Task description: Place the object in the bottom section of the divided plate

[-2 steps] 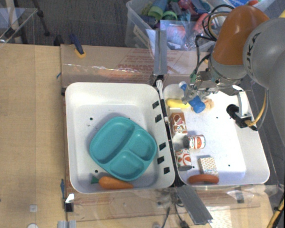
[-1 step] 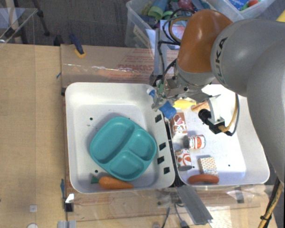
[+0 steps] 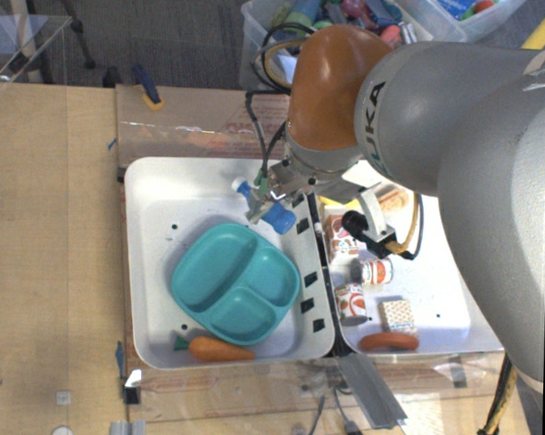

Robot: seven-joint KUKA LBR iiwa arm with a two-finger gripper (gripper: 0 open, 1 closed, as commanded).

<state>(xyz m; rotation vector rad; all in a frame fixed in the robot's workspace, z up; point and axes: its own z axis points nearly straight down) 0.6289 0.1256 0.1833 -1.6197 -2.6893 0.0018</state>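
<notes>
We note bare white floor in the left bin (image 3: pixel 156 217) around the teal divided plate (image 3: pixel 234 284). An orange carrot (image 3: pixel 220 349) lies against its lower edge. The grey arm (image 3: pixel 437 111) overhangs the bins' shared wall; the right bin (image 3: pixel 448 299) is crowded with small packages.

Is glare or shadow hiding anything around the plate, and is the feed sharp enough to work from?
Camera view: the teal divided plate is evenly lit and clear; the white bin shows mild glare on its walls; the arm fills the upper right, large and slightly soft; the hand sits in its shadow among blue parts, hard to read; the carrot is sharp.
</notes>
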